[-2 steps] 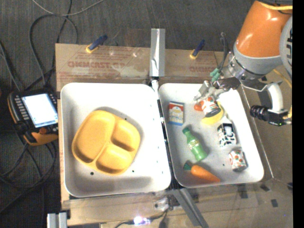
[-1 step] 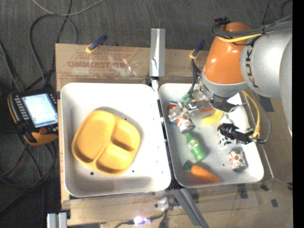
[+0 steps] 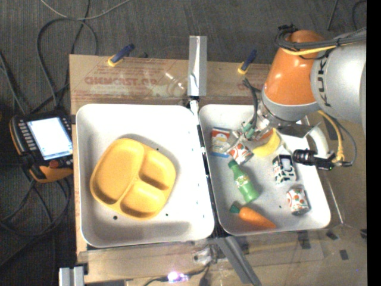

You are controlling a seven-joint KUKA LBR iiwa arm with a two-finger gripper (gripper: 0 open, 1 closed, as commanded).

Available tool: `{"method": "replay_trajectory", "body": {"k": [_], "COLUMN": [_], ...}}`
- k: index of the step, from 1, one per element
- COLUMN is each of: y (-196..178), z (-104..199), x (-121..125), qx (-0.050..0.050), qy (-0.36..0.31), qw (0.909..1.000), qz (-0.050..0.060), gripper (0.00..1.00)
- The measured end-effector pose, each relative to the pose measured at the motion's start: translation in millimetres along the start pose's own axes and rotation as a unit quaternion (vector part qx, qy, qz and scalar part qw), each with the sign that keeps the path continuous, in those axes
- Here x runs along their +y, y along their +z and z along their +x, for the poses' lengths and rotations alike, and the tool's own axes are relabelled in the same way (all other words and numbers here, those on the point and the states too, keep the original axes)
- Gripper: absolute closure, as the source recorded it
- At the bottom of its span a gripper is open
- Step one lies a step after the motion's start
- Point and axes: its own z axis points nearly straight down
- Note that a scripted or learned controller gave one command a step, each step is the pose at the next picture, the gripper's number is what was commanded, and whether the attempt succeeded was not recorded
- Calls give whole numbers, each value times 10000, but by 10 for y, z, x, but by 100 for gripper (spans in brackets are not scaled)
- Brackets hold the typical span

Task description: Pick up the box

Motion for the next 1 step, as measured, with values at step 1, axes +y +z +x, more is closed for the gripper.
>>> {"method": "replay_trajectory", "body": {"k": [1], "y": [-658], "z": [609], "x": [391], "qx": [-1], "qy": [1156], "qw": [9933], "qz": [1], "gripper": [100]}}
